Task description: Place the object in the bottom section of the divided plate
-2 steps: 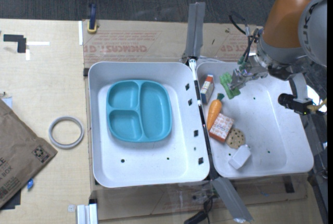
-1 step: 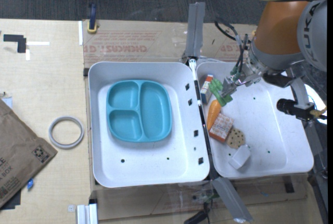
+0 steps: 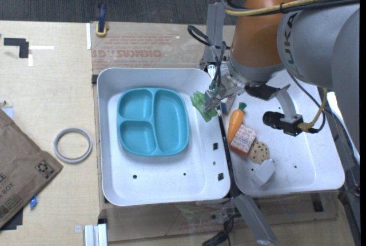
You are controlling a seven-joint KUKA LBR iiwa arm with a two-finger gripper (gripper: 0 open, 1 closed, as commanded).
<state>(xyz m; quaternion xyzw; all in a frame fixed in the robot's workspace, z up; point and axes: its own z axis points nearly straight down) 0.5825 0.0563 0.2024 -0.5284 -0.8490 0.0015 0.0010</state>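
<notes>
The KUKA arm (image 3: 297, 27) reaches in from the right, over the rim shared by the two white bins. The left bin (image 3: 114, 176) holds the blue divided plate (image 3: 153, 122), all three sections bare. The right bin (image 3: 309, 176) holds a toy carrot (image 3: 235, 123), a small printed box (image 3: 244, 139), a cookie (image 3: 258, 151) and a white piece (image 3: 263, 171). The gripper (image 3: 213, 97) hangs at the divider with a green leafy object (image 3: 201, 105) clamped between its fingers. Judged step: carry under way. The next move calls for travel left over the plate, then release into the section nearest the camera.
</notes>
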